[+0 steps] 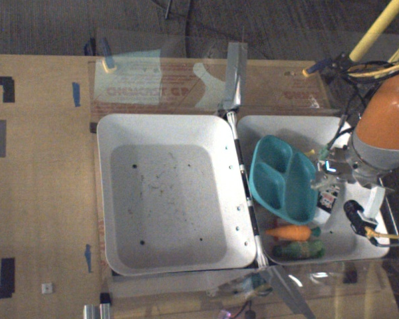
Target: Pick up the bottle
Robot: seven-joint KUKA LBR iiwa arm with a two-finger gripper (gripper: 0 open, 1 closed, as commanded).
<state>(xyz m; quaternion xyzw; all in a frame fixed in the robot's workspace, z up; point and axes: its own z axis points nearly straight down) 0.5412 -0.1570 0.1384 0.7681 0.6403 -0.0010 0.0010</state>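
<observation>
The bottle [327, 197], white with a dark label, stands in the right bin [299, 126] beside the teal divided tray [281, 178], not yet lifted. The gripper [332, 171] hangs just above it; whether it is apart or together, I cannot tell, so grasping and lifting remain.

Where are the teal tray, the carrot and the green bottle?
teal tray [282, 178]: camera view, divider ridge at its middle.
carrot [291, 232]: camera view, middle of its orange body.
green bottle [299, 248]: camera view, middle of its body.
</observation>
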